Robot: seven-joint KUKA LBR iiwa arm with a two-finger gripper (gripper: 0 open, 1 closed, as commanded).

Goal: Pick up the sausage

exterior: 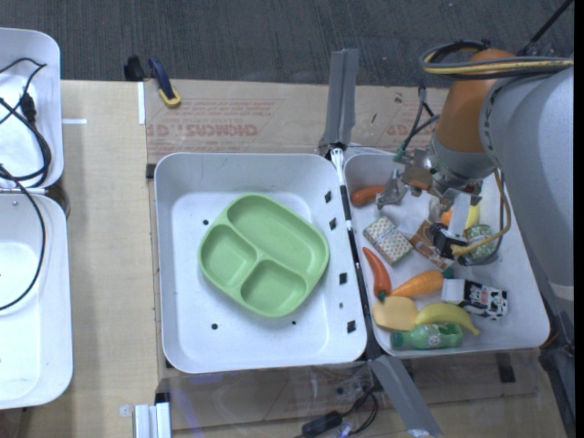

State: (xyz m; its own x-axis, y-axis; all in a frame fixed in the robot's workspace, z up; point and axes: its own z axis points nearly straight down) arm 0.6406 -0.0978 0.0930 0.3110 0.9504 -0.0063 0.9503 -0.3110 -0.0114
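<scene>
Over the right white bin (525, 322), the claw (436, 210) hangs (its grip state is unclear) near the orange-brown sausage (368, 193); a green divided plate (264, 255) fills the left bin (182, 336).

Smooth white plastic for both bins (173, 272), faint sheen on the walls. Matt green plastic for the plate (265, 255). Pale wood-grain bench (100, 199), flat brown cardboard (237, 126) behind. Glossy orange band (465, 108) above smooth grey arm (538, 153) casing. Shiny toy banana (447, 315), carrot (418, 285).
</scene>
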